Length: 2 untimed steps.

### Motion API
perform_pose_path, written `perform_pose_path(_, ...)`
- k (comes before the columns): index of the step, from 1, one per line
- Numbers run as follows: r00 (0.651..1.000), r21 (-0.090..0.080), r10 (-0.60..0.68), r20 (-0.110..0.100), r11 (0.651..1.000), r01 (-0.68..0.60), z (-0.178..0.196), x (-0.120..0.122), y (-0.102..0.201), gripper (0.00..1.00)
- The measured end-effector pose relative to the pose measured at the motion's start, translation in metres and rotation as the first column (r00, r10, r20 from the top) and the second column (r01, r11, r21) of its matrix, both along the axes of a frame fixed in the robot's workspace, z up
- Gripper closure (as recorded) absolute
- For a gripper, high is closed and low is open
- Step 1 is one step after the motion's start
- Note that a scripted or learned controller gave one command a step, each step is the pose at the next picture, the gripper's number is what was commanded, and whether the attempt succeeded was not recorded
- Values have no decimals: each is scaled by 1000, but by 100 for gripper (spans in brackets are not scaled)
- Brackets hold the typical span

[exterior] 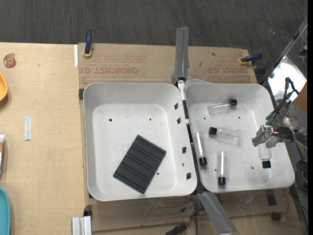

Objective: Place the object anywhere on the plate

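A black ridged rectangular plate [140, 163] lies tilted in the left bin [98, 106], towards its front. Several clear vials with black caps lie scattered in the right bin [244, 180]: one at the back [221, 107], one in the middle [226, 135], one along the left wall [200, 147], one near the front [221, 164]. Another vial [265, 154] lies by the right wall, its cap pointing to the front. My gripper [262, 138] hangs at the right wall, right over the far end of that vial. Nothing shows between its tips.
A grey divider bar [182, 58] runs between the two bins. Blue and yellow clamps [88, 44] [250, 58] hold the cardboard behind them. The wooden bench top [39, 131] lies to the left with small items along its edge.
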State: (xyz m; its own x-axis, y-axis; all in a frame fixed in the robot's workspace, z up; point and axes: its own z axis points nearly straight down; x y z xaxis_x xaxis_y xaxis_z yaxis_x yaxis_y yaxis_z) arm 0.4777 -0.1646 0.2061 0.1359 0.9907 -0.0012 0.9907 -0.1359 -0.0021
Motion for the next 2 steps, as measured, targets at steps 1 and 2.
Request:
perform_pose_path(1, 974, -1, 225, 0, 974, -225, 77, 131, 43, 100)
perform_pose_path(2, 771, -2, 637, 2, 771, -637, 131, 163, 108, 100)
